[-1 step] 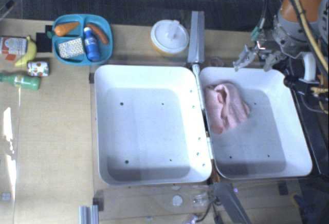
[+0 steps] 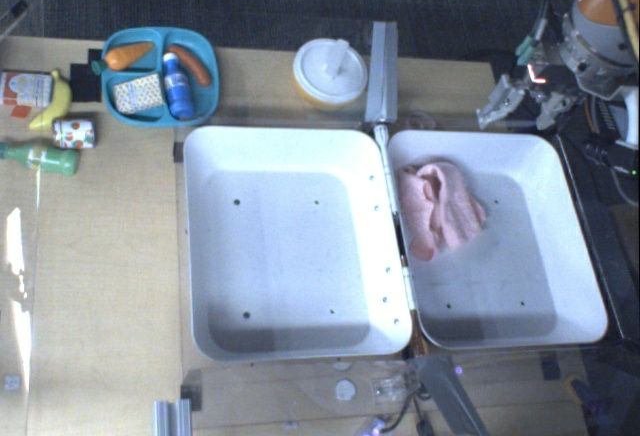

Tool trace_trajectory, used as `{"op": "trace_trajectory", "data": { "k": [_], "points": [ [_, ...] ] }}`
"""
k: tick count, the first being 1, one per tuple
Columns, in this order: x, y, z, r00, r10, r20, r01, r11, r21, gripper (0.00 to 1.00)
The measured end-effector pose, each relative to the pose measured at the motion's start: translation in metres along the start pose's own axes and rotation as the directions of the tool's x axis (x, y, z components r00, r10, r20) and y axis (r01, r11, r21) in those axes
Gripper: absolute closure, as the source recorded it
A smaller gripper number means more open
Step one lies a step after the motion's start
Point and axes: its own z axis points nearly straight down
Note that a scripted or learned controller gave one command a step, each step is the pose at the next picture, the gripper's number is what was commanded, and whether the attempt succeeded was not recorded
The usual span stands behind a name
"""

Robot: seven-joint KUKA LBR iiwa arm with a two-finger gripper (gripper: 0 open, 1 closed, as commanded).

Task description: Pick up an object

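A crumpled pink cloth [image 2: 440, 207] lies in the right bin [image 2: 540, 324], against its left wall and toward the back. My gripper [image 2: 522, 106] hangs over the bench just behind the right bin's far rim, up and to the right of the cloth and well apart from it. Its fingers [image 2: 497, 110] are spread open with nothing between them. The orange-banded wrist rises behind it at the upper right.
The left bin [image 2: 290, 244] sits beside the right one, a metal rail [image 2: 380, 74] behind their shared wall. A white-lidded yellow tub [image 2: 330, 72] stands behind the left bin. A blue divided plate [image 2: 205, 74] of toy food, a banana, a can and a green bottle lie far left.
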Motion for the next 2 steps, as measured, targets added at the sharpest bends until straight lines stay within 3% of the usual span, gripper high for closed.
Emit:
{"op": "trace_trajectory", "data": {
  "k": [1, 2],
  "points": [
    [0.068, -0.032, 0.119, 0.998, -0.060, -0.001, 0.060, 0.998, 0.005, 0.00],
    [0.066, -0.001, 0.101, 0.998, -0.068, -0.001, 0.068, 0.998, 0.000, 0.00]
  ]
}}
